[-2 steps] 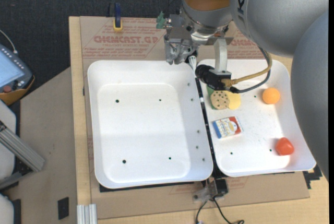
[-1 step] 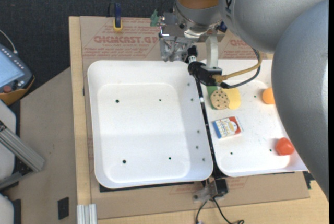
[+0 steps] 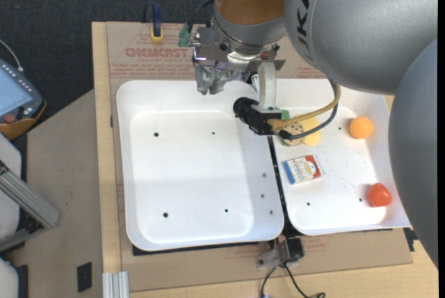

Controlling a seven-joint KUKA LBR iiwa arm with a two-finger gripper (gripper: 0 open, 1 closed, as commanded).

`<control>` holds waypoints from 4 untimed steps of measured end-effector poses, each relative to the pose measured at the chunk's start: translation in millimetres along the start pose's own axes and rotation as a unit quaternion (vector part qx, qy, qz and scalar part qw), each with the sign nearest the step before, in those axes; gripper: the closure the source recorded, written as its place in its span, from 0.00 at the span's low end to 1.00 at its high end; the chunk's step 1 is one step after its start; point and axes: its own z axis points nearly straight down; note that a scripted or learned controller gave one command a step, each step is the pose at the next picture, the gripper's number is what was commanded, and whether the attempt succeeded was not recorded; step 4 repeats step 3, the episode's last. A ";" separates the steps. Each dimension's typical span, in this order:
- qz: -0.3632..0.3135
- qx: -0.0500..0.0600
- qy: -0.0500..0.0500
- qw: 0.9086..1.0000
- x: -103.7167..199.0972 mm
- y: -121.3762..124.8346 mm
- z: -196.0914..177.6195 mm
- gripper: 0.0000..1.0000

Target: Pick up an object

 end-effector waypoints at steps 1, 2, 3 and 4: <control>0.000 0.003 -0.001 1.000 28.5 -72.7 -9.8 1.00; 0.008 0.002 -0.003 1.000 -52.0 -107.8 -17.7 1.00; 0.002 -0.004 0.000 1.000 -21.4 -105.8 -86.7 1.00; 0.002 -0.004 0.000 1.000 -21.4 -105.8 -86.7 1.00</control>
